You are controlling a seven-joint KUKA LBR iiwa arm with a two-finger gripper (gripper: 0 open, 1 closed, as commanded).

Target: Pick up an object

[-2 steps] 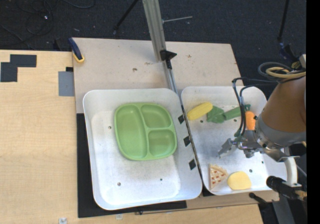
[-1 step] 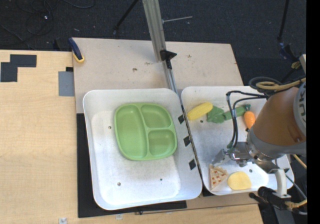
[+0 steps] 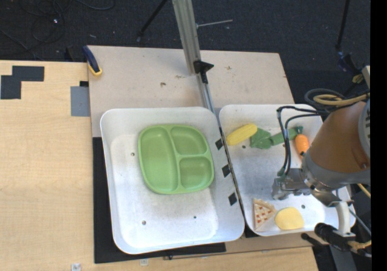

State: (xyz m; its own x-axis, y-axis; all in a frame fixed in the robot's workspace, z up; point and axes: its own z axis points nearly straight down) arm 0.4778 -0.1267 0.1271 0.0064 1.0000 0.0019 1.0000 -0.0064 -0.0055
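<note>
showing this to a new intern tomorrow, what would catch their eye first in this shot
The bright green plastic divided plate in the middle of the left white bin stands out most. Next comes the grey arm with its orange band, reaching into the right white bin, its gripper low over the bin floor. Near it lie a toy pizza slice, a yellow rounded piece and a yellow toy corn cob.
</note>
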